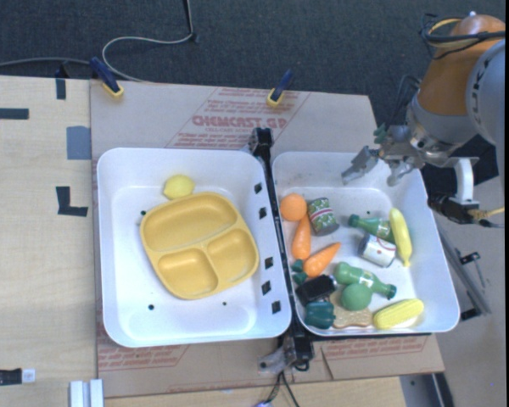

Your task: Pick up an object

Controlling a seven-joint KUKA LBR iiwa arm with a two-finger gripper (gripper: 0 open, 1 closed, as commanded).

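Approach stage, nothing lifted yet: the gripper (pixel 380 170) hangs over the upper right corner of the right bin (pixel 445 265), its two fingers spread apart with nothing between them, so released and unladen. The arm (pixel 458 83) enters from the upper right of the frame. Judged next move: shift toward lower centre of that bin, settle on one item, descend and close; the crowding calls for a pick with clear flanks, and the orange ball (pixel 293 207) or the yellow banana (pixel 401 234) look the least hemmed in. Right bin contents (all candidates for the task) lie below and left of the gripper: orange ball at upper left, a small green-labelled can (pixel 323 215) just beside it, two carrots (pixel 310 251) below those, a green bottle (pixel 371 225) and a pale can (pixel 378 250) near the banana, a second green bottle (pixel 366 277) lower down, a green round piece (pixel 355 297), a dark item (pixel 316 288), a tan flat piece (pixel 353 318), and a corn cob (pixel 397 314) at lower right. Left bin (pixel 119 253) holds a yellow divided tray (pixel 199 244), three compartments, with a yellow lemon-like piece (pixel 178 186) touching its upper left rim. Both bins sit on a cardboard sheet (pixel 229 117) on the surface.
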